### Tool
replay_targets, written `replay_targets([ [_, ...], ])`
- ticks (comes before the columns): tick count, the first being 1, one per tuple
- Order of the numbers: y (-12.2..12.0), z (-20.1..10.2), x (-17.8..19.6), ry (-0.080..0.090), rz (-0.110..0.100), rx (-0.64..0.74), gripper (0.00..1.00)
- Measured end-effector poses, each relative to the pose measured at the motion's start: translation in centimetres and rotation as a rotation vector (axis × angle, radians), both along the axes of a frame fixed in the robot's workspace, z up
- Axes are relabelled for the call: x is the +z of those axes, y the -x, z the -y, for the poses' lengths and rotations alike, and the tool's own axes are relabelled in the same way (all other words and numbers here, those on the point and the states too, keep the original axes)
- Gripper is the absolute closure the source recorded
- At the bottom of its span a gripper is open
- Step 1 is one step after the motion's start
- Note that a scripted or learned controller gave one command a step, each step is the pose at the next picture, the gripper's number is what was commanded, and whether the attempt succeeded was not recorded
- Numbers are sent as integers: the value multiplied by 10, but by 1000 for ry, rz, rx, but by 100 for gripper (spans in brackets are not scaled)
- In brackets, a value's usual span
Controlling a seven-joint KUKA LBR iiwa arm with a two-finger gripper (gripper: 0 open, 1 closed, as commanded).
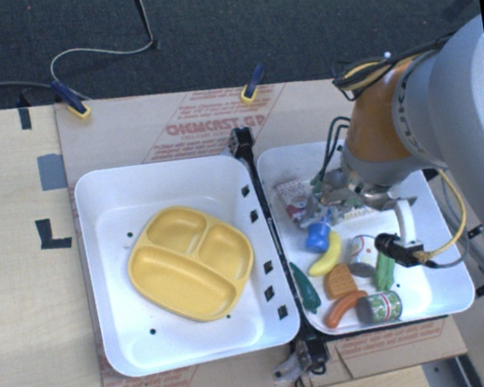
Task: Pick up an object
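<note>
The right bin holds a heap of toy food: a blue piece, a yellow banana, an orange piece, a red-orange sausage shape, a dark green vegetable, a green can and a green bottle shape. My gripper is low in this bin, just above and right of the blue piece, its tips hidden among dark parts and cables. I see nothing held in it.
The left bin holds a yellow divided plate. A small clear packet with red print lies at the back left of the right bin. The black divider runs between the bins. Cables loop off the wrist over the right bin.
</note>
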State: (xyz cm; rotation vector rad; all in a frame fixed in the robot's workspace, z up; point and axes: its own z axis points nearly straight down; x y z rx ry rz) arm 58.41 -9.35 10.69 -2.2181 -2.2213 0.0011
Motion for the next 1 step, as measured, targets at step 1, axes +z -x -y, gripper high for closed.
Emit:
replay_targets([
  [1, 80, -46, 77, 0, 0, 0, 100],
])
